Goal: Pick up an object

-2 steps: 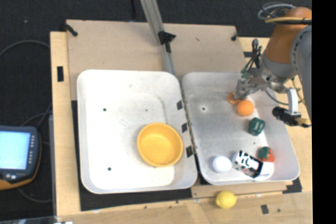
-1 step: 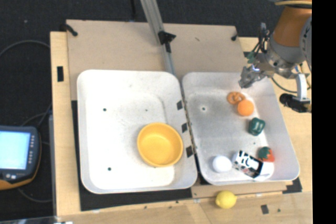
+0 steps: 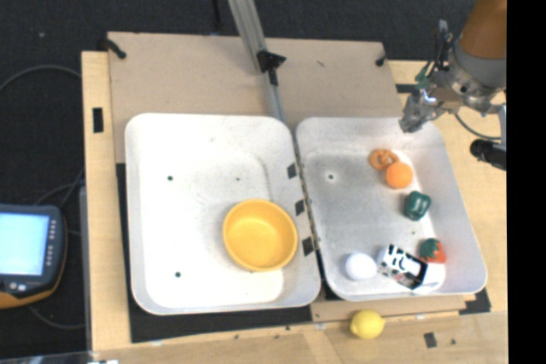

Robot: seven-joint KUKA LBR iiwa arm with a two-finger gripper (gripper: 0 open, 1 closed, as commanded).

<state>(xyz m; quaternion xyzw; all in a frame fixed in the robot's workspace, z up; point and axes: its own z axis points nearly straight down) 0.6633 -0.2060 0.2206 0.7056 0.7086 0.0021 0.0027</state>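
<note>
One arm reaches in from the right, its orange band high at the scene's right edge, and its gripper hangs over the far right corner of the right bin. Whether the gripper is wide or narrow cannot be told at this size, and nothing shows in its grasp.

Nearest to it, a little nearer and to the left, lies a small orange piece, and touching that on its near side sits an orange ball. Further toward the near side, close to the bin's right wall, is a dark green block. Nearer still, by the near right corner, a small red and green thing sits just beside a black and white packet. A white ball rests just left of that packet, along the near wall.

Left of all this, the left bin touches the right bin along their shared edge. It holds a yellow bowl, upright, in its near right part.

Outside the bins, a lemon lies on the bench, just past the right bin's near wall. A metal pole slants up from the far end of the seam between the bins. At the far left edge a screen device sits off the bench.
</note>
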